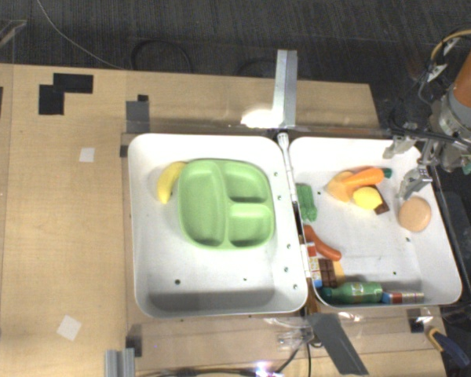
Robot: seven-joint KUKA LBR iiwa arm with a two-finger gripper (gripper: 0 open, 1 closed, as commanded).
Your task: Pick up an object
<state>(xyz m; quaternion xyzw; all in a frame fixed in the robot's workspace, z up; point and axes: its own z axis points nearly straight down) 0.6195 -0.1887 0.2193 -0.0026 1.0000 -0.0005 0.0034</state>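
The right bin [436,277] holds several toy foods. An orange carrot [363,177] lies on a pale orange piece [341,187], with a yellow lemon [366,199] beside them. A tan round object [414,214] sits near the bin's right wall. A green pickle [306,201], a red sausage [322,246] and a green bottle [353,292] lie along the left and front sides. My gripper [414,175] hangs over the bin's far right corner, just above and behind the tan round object, with nothing seen in it.
The left bin [153,285] holds a green divided tray [222,203] with a yellow banana [168,181] at its left edge. A metal post [286,93] stands behind the divider between the bins. Cables trail at the arm's base on the right.
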